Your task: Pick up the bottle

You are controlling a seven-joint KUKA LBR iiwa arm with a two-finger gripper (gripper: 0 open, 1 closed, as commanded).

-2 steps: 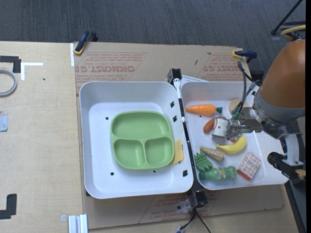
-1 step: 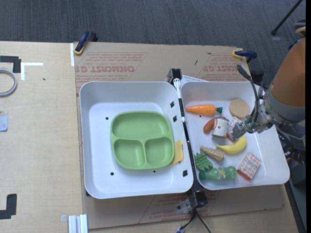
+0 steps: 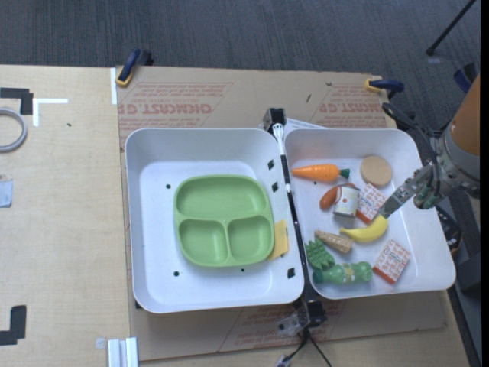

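From the camera view, you have the bottle (image 3: 343,273) lying just below the banana (image 3: 366,231). The gripper (image 3: 391,202) hovers above the banana, grip state indeterminate. Risk: descending here catches the banana instead.

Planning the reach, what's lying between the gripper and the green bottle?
In the camera view, the banana lies between the gripper and the green bottle.
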